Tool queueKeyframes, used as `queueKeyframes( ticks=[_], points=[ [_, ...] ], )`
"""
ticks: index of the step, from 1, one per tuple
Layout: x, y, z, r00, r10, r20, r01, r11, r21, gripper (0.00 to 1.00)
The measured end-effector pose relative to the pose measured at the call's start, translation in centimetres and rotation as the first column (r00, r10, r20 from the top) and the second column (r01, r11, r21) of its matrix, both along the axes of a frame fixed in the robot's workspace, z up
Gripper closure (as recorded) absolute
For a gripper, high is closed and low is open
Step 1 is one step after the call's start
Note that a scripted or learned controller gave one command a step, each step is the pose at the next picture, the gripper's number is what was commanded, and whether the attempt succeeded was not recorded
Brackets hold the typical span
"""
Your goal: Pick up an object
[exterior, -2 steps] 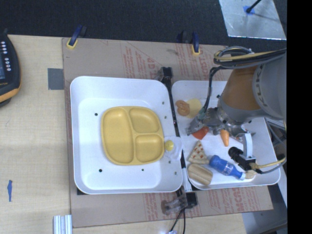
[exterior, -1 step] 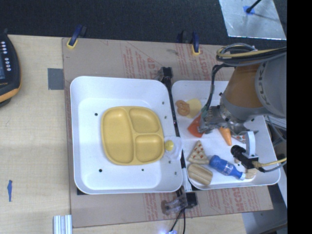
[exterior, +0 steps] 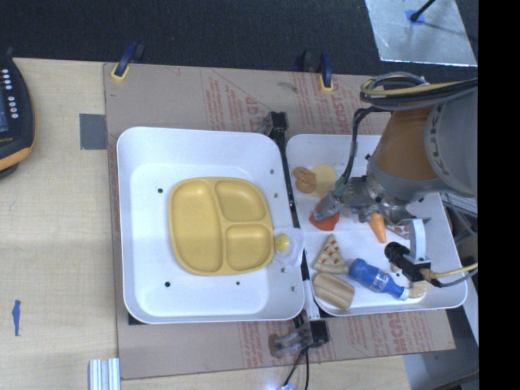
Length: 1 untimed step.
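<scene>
- Camera view looks down on the gripper, which is low in the right bin, near its left wall, directly above a red piece.
- I cannot tell if the gripper is open or closed; the wrist hides too much of it, and I see nothing surely held.
- The red piece touches the bin floor and is partly covered by the gripper. I judge it is the object to pick.
- It looks like a small toy of plastic or rubber, so probably light, maybe a little soft, and not fragile. A smooth surface could slip, so I would take it across its narrow middle, not at an end.
- Just above it lie a brown round piece and a pale yellow piece, close to each other.
- Below it is a triangular slice, then a tan oval piece and a blue bottle near the front edge.
- An orange carrot lies to the right, under the arm.
- The bin wall on the left gives little room on that side, and the slice is near enough to be pushed.
- The left bin holds a yellow divided plate and a small yellow ball, well out of the way.
</scene>
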<state>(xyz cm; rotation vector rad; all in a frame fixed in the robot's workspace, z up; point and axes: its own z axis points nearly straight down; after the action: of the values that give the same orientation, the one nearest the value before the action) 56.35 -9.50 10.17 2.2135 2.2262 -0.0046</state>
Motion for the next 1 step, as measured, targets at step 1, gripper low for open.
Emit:
queueKeyframes(
  ticks=[1],
  points=[
    [3.87,-1.08,1.58,1.0,0.0,0.003,0.0,1.0,0.003,0.0]
  ],
)
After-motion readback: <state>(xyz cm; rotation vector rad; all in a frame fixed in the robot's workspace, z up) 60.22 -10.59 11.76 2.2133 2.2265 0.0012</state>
